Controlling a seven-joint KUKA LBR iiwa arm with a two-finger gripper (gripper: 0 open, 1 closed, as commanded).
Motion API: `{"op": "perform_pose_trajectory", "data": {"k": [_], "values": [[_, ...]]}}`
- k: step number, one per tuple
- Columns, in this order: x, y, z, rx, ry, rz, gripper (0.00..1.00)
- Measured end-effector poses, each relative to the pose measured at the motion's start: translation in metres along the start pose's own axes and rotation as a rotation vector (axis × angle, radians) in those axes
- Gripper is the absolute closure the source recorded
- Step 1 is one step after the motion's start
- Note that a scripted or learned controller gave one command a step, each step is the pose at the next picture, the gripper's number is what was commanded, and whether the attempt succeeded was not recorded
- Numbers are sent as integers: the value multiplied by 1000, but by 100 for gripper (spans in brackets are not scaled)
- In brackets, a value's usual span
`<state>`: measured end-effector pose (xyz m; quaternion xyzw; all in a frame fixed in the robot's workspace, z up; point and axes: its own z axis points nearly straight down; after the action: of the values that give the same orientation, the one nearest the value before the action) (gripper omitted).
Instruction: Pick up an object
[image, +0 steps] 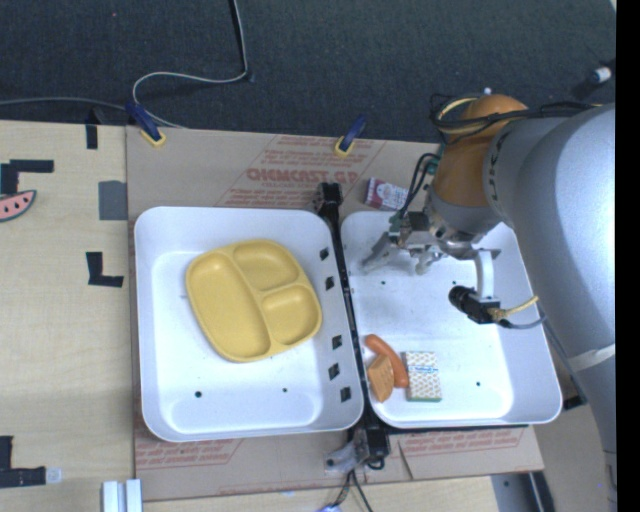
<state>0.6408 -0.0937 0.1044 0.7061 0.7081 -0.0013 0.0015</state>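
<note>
Pincer (400, 255) hangs open and holds nothing, low over the right bin's (520, 395) bare far end: approach step, by my reading. Next it must reach the carrot (380, 352) or packet (423, 376) near the front, then close.

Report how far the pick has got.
Done: the arm has reached into the right bin, with the gripper over the bin's upper left part. In hand: nothing shows between the fingers, which look spread. Left: the whole grasp and lift. The carrot, the orange piece and the small packet lie at the bin's front, apart from the gripper; the yellow plate sits in the left bin.
</note>
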Motion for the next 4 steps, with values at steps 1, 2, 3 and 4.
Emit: {"op": "perform_pose_trajectory", "data": {"k": [1, 2, 3, 4], "values": [[0, 0, -9, 1, 1, -1, 100], [0, 0, -9, 1, 0, -1, 0], [0, -85, 18, 0, 4, 3, 0], [-2, -15, 19, -4, 3, 2, 0]]}}
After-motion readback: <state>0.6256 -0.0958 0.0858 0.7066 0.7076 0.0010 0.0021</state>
